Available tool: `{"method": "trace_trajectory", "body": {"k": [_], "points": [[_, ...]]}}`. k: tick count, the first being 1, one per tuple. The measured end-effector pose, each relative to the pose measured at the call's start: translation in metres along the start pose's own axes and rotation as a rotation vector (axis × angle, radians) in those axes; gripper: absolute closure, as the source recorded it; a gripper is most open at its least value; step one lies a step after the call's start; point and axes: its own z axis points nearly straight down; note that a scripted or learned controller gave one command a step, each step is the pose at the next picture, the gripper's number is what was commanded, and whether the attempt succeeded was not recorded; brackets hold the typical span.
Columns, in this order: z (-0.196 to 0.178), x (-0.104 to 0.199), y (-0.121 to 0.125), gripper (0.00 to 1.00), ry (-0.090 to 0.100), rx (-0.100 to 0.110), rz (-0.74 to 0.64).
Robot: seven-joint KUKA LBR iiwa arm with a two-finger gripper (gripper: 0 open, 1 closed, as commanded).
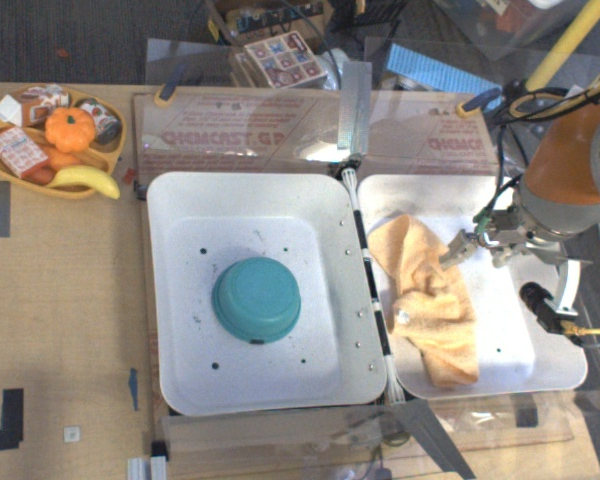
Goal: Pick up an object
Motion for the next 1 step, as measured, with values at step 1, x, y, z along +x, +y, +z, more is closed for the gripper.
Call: {"method": "trace_trajectory", "body": {"k": [1], "points": [[0.0292, 0.0069, -0.0306, 0.00, -0.001, -0.010, -0.108]]}}
